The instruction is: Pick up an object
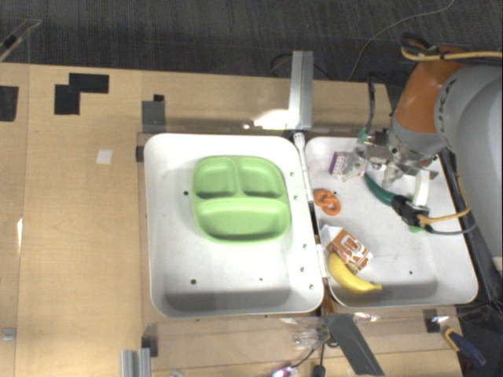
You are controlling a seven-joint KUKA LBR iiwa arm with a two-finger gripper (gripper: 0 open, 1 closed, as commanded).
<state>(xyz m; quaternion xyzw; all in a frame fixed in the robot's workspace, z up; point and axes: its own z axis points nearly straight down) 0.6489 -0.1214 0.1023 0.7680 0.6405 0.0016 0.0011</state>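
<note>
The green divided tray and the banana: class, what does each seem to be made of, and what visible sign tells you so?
Green divided tray: probably moulded plastic, with a smooth, even, matt light-green surface and rounded compartment edges.

Banana: yellow skin with a darker tip; at this size I cannot tell real fruit from a plastic toy, though the uniform colour hints at a toy.

Two white bins (157, 234) sit on a tan wood counter (71, 234) marked with black squares. The tray (238, 197) is light green, the banana (351, 276) yellow, the pretzel (328, 202) orange, the packet (340, 163) purple and white.
</note>
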